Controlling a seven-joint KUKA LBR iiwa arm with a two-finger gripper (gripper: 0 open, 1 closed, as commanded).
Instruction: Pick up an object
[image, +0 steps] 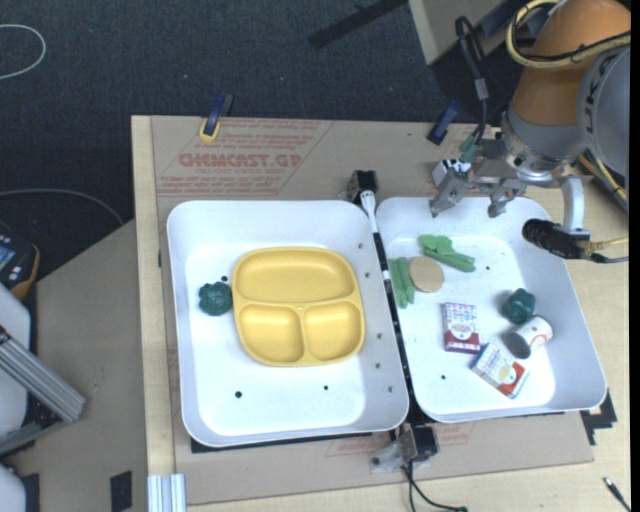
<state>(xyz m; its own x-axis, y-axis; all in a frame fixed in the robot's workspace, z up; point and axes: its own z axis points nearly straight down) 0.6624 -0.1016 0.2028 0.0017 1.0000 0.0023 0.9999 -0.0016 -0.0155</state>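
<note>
A: Where is the arm's two-finger hand (468, 204)?

B: At the far edge of the right-hand shallow white bin (575, 375), hanging from the grey arm with its orange band (560, 75). The two fingers point down and stand spread apart, with nothing between them.

A: So what lies in that bin for it to pick up?

B: Several small things. Nearest the hand is a flat green plastic piece shaped like a leafy sprig (446, 251), just below the fingertips in the view. Beside it, a round tan disc (427, 275) touches a long green pod-like piece (401, 281) that lies along the bin's left wall.

A: And farther down?

B: A small red and white packet (461, 326) lies near the middle. To its right sit a dark green rounded lump (519, 305) and, touching it, a small white cup tipped on its side (532, 335). A white and red carton (500, 369) lies tilted just below the cup.

A: The other bin?

B: The left-hand white bin (200, 390) bears a yellow plastic plate with three compartments (298, 303), and a dark green knobbly toy (214, 298) sits just beside the plate's left edge. Both bins rest on a brown cardboard-covered desk (260, 160).
</note>
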